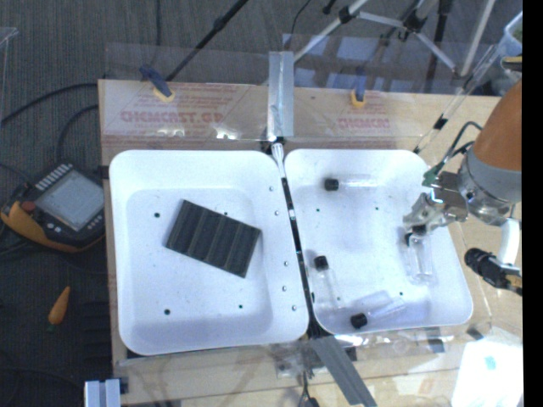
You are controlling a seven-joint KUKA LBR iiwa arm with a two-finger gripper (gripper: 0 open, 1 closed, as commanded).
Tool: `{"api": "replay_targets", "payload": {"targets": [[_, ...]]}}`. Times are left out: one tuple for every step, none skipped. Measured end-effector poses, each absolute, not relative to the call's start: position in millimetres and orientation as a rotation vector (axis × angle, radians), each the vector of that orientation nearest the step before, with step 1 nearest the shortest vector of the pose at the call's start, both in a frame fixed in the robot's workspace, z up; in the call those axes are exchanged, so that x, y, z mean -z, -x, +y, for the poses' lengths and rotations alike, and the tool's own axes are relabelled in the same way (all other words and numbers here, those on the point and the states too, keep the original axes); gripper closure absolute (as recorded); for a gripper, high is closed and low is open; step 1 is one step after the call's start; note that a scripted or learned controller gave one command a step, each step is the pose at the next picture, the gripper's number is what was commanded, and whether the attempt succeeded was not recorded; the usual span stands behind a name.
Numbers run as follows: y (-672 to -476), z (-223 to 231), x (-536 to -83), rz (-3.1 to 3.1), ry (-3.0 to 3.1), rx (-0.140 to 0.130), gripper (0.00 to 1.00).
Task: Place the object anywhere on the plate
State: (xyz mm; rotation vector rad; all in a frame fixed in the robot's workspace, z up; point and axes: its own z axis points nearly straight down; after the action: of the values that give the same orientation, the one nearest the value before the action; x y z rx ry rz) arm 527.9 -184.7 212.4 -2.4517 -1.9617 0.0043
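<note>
Gripper [416,227] hangs over the right side of the right bin [386,161], at the end of the grey arm [496,164] that reaches in from the right. Whether it is released or clenched cannot be told from this angle, and nothing can be seen held in it.

At the far left, off the bench, a handheld controller [59,206] with a grey screen lies on the dark floor, and a small orange tool [58,305] lies nearer than it.

The left bin [127,329] holds the plate [212,237], a dark ribbed rectangle lying flat and turned at a slant, about in the middle of that bin. Nothing rests on it.

The objects are all in the right bin: small clear tubes with black caps. One tube [324,271] lies near the bin's left wall, its cap toward the far side. A second tube [346,181] lies toward the far side, cap to the left. A third tube [373,310] lies at the near side, cap to the left and nearer. Just near of the gripper a faint clear shape [418,265] looks like another tube, though it is too pale to be sure, and I cannot tell if the gripper touches it.
</note>
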Motion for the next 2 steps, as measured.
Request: {"api": "replay_targets", "payload": {"targets": [[-579.1, -48, -182, -2.244, 2.195, -0.004, 1.0], [-591.2, 41, -183, -2.601, 1.757, -0.002, 1.0]]}}
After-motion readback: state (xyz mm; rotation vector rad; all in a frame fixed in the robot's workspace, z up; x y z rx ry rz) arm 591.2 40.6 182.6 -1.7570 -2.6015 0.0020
